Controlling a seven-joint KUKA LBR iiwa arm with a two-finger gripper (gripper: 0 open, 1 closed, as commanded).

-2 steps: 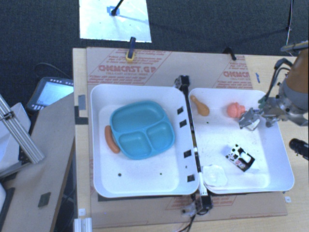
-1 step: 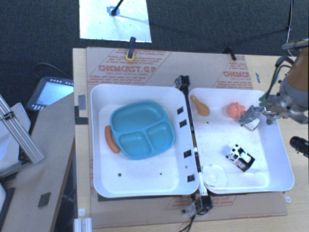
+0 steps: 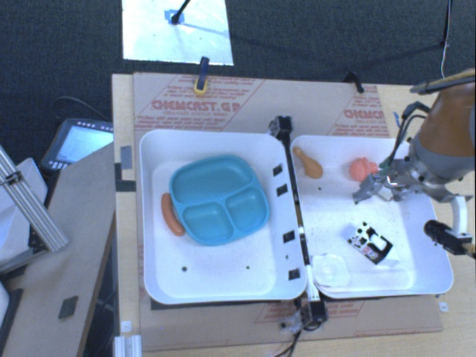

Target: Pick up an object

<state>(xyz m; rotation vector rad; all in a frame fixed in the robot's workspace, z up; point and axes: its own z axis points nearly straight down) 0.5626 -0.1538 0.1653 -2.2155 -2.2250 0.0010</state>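
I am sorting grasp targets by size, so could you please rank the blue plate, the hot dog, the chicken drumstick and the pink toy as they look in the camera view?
1. blue plate
2. hot dog
3. chicken drumstick and pink toy: too alike to rank

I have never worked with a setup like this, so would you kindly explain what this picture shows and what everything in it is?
This is a single camera fixed above a bench, looking down at a slant. The grey and orange machine at the right is a robot arm; its two-finger gripper hangs over the right bin, close to a pink object. Nothing is visibly between its fingers, so it holds nothing I can confirm.

Two shallow white bins sit side by side. The left bin holds a blue divided plate with an orange sausage-shaped toy beside it. The right bin also holds a tan drumstick-shaped toy, a black-and-white item and a clear round piece. The arm's job is to pick up one object.
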